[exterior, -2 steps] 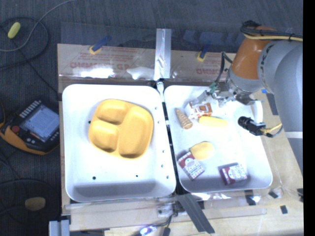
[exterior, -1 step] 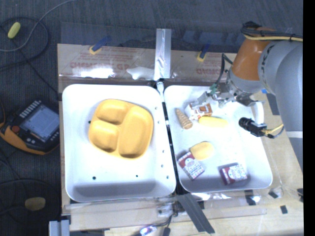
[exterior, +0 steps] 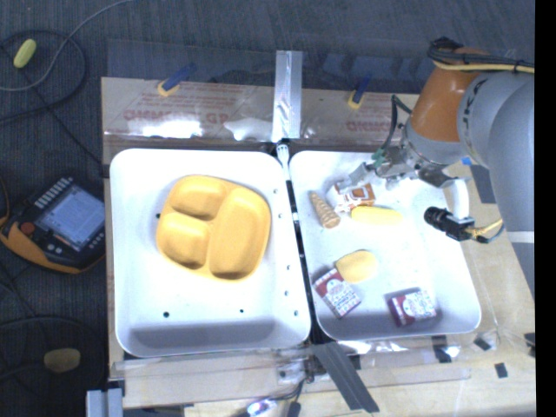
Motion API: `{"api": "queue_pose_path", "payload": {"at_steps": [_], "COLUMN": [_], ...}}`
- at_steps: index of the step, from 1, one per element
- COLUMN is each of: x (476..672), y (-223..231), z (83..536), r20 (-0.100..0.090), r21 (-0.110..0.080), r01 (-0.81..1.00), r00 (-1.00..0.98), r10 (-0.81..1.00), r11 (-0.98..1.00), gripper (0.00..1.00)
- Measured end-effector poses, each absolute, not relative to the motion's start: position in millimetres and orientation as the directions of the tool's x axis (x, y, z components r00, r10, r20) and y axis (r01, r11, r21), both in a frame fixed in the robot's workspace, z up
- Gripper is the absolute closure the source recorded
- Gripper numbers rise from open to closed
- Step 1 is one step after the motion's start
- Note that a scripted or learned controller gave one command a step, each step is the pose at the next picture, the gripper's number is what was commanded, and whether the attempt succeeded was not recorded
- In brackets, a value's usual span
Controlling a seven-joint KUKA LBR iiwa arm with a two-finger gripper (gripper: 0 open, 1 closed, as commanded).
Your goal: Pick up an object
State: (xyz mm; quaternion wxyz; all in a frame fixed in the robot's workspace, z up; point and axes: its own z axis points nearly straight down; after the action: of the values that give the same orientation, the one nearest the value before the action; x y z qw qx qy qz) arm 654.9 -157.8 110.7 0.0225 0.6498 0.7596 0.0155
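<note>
Yellow plastic fills the middle of the left bin (exterior: pixel 130 320): a three-compartment tray (exterior: pixel 214 226) lying upside down, clear of the bin's walls. Across the central divider, the right bin (exterior: pixel 460 311) holds the smaller things. Near its left wall a ridged tan cone (exterior: pixel 324 208) lies on its side. Just right of it sits a small red-and-white packet (exterior: pixel 357 196), and touching that packet's lower right edge is a pale yellow oblong piece (exterior: pixel 375 215). Lower down, a rounded yellow lump (exterior: pixel 356 266) rests against a dark red packet (exterior: pixel 337 294); a second dark red packet (exterior: pixel 410 307) lies apart near the front right corner. The gripper (exterior: pixel 365 179) reaches in low over the bin's back part, its tip at the red-and-white packet's upper edge. How wide its grip stands cannot be told; nothing is visibly lifted.
</note>
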Motion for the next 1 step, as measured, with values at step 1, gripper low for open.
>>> {"api": "queue_pose_path", "payload": {"at_steps": [1], "x": [649.1], "y": [-157.3], "z": [111.0], "r20": [-0.02], "r21": [0.054], "r01": [0.982], "r00": [-0.181], "r10": [0.983], "r11": [0.182], "gripper": [0.0]}}
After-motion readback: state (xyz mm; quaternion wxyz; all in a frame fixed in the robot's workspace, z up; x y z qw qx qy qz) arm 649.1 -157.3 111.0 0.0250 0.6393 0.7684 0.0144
